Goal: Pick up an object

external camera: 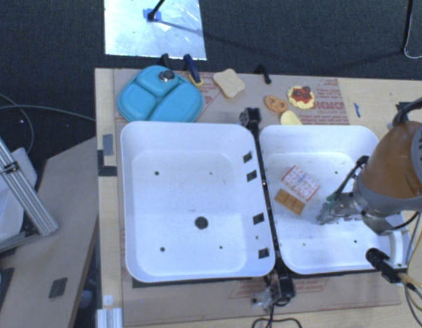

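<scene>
- We find the gripper (332, 210) low in the right bin (320, 262), close over the floor, with the grey-and-orange arm (395, 173) coming in from the right edge; we cannot tell how it is set, since it is small and blurred here.
- Just to its left, towards the divider between the bins, lies a brown waffle-like block (290, 201), the nearest pickable thing; its long axis runs slantwise, upper left to lower right.
- Touching or just beside that block, a little farther up, lies a white checked packet (300, 182), tilted the same way.
- We judge the coming move to be a short shift leftward; both pieces lie clear of the bin walls, with bare floor towards the near rim.
- The left bin (139, 203) shows a small dark disc (201, 223) on its floor, well apart from the gripper.
- Farthest off, beyond the bins, rest a blue divided plate (159, 96), a toy bread slice (228, 83), a pretzel (275, 103) and a small toy pizza (301, 96).
</scene>
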Robot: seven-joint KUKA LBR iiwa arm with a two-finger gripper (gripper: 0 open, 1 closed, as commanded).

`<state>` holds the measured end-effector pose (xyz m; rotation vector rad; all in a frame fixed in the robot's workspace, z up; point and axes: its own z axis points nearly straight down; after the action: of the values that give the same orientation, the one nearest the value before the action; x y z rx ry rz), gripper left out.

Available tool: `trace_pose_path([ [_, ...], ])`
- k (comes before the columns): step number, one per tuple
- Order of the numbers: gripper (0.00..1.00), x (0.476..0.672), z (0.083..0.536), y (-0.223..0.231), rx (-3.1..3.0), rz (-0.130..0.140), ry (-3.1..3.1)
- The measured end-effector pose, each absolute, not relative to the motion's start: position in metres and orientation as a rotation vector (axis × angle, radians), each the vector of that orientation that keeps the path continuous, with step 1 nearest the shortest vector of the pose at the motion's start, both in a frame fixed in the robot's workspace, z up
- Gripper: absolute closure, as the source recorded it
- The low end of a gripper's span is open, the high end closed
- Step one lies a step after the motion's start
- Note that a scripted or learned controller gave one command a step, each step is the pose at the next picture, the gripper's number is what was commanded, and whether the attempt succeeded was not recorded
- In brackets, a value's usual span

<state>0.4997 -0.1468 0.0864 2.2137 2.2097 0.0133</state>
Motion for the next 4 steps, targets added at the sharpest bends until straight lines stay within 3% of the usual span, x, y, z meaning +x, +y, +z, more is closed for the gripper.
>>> trace_pose_path([
  [1, 1.0, 0.516, 0.088, -0.151, 2.216, 0.005, 2.226],
  [2, 1.0, 0.505, 0.09, -0.207, 2.214, 0.016, 2.216],
  [3, 1.0, 0.514, 0.088, -0.207, 2.214, 0.004, 2.225],
  [4, 1.0, 0.488, 0.19, -0.058, 2.201, 0.015, 2.237],
])
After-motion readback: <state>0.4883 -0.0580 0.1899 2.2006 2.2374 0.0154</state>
